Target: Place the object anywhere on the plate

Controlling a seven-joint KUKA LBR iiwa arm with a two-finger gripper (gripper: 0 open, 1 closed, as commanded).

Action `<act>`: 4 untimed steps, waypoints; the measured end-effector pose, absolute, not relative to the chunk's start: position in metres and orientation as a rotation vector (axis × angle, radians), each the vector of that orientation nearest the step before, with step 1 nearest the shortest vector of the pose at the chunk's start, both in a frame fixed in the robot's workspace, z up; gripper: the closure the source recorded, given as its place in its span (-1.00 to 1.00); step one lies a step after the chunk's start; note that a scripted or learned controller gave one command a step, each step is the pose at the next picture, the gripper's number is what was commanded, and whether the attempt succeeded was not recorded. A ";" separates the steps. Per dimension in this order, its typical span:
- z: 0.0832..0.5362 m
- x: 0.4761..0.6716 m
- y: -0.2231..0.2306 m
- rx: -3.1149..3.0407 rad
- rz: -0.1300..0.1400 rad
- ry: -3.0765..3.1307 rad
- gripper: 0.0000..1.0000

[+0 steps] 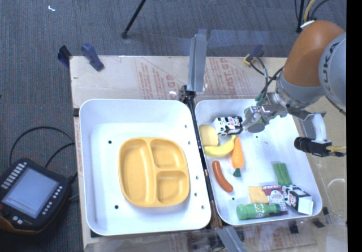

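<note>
Claw [253, 120]: we find it low in the right bin [266, 160], beside the cow-patterned carton [228, 125]; grip state we cannot tell. Task object unspecified; nearest to farthest we list green bottle [259, 209], sausage [222, 176], carrot [238, 153], banana [220, 148], all well apart from the yellow plate [153, 171]. We judge them light, rigid, slick: grasp across the narrow middle.

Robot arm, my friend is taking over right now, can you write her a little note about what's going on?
Pincer: low over the back of the right bin, by the cow-patterned toy. I cannot tell if it grips anything.
Things: banana, carrot, sausage, green bottle and small cartons all lie in the right bin. The yellow plate sits in the left bin.
Done: nothing is on the plate yet.
Left: pick one object, carry it over, set it on the plate.
</note>
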State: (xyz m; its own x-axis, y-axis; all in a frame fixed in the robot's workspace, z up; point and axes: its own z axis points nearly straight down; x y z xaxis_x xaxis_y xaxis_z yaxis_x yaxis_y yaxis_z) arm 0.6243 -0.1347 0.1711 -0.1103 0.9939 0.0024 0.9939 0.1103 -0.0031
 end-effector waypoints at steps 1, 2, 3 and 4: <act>0.185 0.619 -0.034 -1.591 0.003 -2.703 1.00; 0.224 0.606 0.031 -1.426 0.002 -2.796 1.00; 0.223 0.614 0.021 -1.398 0.003 -2.809 1.00; 0.207 0.600 0.074 -1.053 0.003 -2.954 1.00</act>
